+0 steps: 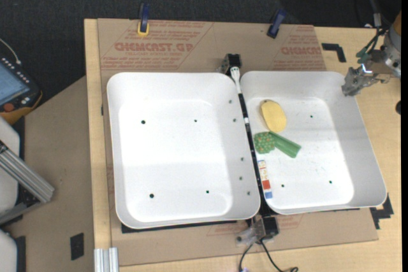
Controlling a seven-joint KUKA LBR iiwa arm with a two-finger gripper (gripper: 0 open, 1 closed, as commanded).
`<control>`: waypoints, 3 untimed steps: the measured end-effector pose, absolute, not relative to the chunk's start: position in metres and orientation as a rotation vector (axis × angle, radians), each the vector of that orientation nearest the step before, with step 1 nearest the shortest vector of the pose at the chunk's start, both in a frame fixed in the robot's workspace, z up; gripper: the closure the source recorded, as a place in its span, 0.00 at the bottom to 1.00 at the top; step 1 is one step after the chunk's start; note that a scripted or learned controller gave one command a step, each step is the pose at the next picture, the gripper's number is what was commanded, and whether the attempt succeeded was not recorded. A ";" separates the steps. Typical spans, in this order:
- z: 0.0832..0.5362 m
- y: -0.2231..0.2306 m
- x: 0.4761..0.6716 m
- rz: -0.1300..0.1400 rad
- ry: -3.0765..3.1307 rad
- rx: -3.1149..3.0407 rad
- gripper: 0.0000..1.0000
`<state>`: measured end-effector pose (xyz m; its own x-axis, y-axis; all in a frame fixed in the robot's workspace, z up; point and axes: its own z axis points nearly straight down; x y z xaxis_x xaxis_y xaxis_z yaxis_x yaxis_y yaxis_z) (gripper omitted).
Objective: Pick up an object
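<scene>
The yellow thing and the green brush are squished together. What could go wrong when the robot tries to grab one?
The yellow thing and the green brush lie touching, so the gripper might bump or drag both. They also sit close to the right bin's inner wall, so a finger could hit that wall. And the gripper is at the bin's far corner, so its aim could miss.

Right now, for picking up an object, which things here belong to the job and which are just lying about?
Belongs to the job:
- yellow oval object in the right white bin
- green brush-like object just below it, same bin
- gripper at that bin's upper right corner

Just lying about:
- left white bin
- two blue clamps on the cardboard sheet
- red, white and blue label beside the divider
</scene>
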<state>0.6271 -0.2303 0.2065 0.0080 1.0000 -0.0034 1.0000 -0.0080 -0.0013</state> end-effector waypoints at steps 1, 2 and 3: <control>0.373 -0.226 0.548 0.009 2.208 2.214 1.00; 0.547 -0.226 0.477 0.013 2.203 2.207 1.00; 0.362 -0.223 0.516 -0.009 2.231 2.230 1.00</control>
